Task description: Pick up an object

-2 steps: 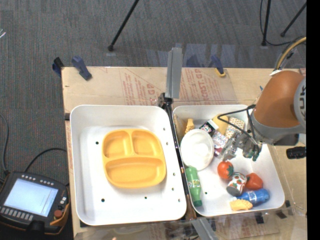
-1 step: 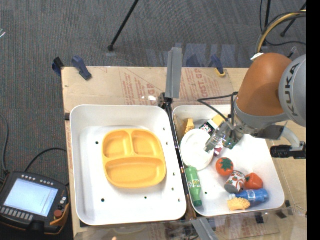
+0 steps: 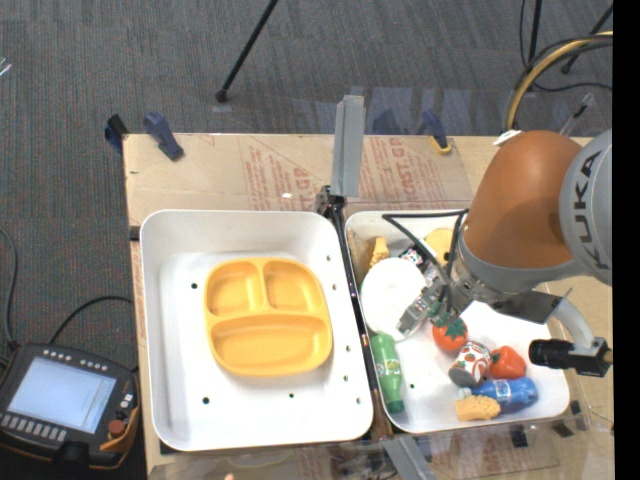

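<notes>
Your gripper (image 3: 424,306) is down in the right bin (image 3: 555,408), right of frame centre, tilted toward lower left. I can't tell how the jaws stand; too small and blurred. Nothing visibly between them.

The arm (image 3: 520,213) comes in from the right edge, its orange band bulking over the bin's upper right and hiding that corner.

The gripper sits over the right rim of the white plate (image 3: 388,293). The tomato (image 3: 449,334) is just beside it, lower right. The green bottle (image 3: 389,370) lies below it, near the bin's left wall. Corn (image 3: 377,253) is up-left of it. A small toy cluster (image 3: 492,378) sits lower right, apart.

The left bin (image 3: 160,368) holds a yellow tray (image 3: 268,315), well apart from the gripper.
</notes>
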Motion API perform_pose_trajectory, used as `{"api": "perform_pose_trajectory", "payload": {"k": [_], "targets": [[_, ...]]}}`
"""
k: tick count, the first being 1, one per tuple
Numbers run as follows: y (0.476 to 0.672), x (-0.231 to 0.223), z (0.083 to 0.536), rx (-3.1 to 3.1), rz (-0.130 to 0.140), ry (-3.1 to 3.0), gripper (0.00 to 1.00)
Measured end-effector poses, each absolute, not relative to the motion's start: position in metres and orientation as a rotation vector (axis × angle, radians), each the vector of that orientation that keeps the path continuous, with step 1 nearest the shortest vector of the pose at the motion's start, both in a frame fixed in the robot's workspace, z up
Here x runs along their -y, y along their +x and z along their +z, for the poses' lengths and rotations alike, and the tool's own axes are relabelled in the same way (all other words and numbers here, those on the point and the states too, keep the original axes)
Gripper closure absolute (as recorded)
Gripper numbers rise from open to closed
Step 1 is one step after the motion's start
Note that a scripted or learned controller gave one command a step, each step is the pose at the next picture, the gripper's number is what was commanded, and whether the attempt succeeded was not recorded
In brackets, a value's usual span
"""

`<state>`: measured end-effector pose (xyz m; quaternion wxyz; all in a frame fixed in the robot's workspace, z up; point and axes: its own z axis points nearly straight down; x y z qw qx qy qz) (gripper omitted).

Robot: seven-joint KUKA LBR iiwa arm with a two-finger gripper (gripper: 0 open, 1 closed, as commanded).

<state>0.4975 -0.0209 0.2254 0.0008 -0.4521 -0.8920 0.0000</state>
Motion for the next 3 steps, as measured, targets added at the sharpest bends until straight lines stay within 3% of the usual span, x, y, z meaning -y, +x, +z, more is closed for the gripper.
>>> {"api": "perform_pose_trajectory", "payload": {"k": [1,2,3], "targets": [[0.501,0.088,0.155,2.957,0.002,-1.040,1.00],[0.478,0.050,0.247,3.052,-0.003,-0.765,1.00],[0.472,0.081,0.128,3.071,0.000,-0.591,1.00]]}}
